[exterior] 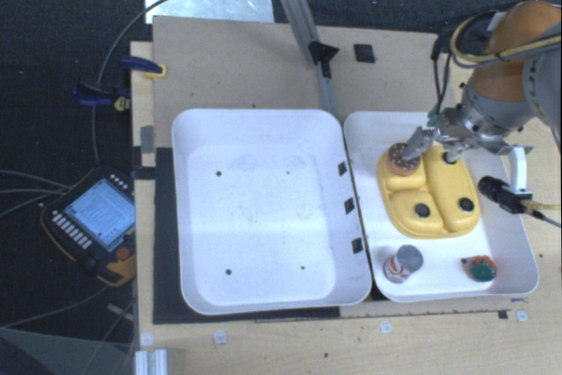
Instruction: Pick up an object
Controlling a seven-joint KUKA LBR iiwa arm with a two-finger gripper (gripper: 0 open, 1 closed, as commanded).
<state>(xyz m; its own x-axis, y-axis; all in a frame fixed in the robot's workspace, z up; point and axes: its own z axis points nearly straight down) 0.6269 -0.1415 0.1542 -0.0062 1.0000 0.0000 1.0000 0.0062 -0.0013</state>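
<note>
Toy [430, 198] in right bin [527, 263]

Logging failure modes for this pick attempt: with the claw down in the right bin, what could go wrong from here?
1. The claw sits where the small pink-topped piece rests against the big yellow toy; it may catch both or slip off the rounded yellow surface.
2. The yellow toy looks wide for a two-finger grasp, so closing could just push it.
3. A shoved toy might knock the grey-and-red object below it.
</note>
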